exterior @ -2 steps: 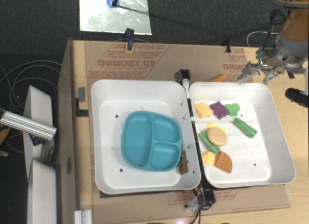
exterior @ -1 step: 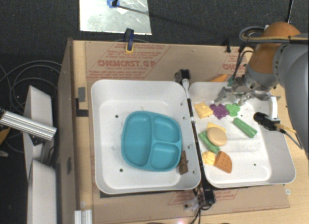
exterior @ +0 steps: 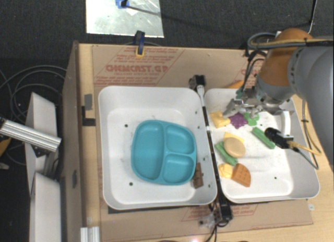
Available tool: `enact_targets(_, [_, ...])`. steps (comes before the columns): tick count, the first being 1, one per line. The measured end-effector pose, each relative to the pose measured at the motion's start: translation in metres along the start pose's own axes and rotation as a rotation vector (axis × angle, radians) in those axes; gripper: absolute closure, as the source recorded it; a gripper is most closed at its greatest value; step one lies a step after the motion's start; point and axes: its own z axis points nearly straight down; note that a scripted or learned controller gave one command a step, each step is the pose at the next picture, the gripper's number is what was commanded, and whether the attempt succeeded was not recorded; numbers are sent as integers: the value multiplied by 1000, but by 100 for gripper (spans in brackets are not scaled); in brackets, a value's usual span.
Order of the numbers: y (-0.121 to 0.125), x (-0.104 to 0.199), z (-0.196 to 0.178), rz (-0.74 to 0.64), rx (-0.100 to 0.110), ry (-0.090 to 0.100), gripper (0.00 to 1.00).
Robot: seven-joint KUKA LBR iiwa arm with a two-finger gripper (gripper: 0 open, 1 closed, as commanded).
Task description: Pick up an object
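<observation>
Right bin (exterior: 302,183): toy foods heaped toward its left wall and far edge, purple piece (exterior: 239,120) among them. Gripper (exterior: 245,108) low over that piece; its grip state cannot be told. Left bin (exterior: 112,131): blue tray (exterior: 163,152), centred.

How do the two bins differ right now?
The left bin holds one large thing, a blue divided plate, plus a small brown piece at its right wall; the right bin holds many small toy foods. The gripper hangs over the right bin's far end, by the purple piece, not over the left bin. Both are shallow, white and side by side.
</observation>
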Motion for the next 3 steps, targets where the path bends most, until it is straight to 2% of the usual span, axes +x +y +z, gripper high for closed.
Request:
enact_targets(1, [5, -15, 10, 7, -17, -2, 0])
enact_targets(3, [-1, -30, 11, 5, -11, -3, 0])
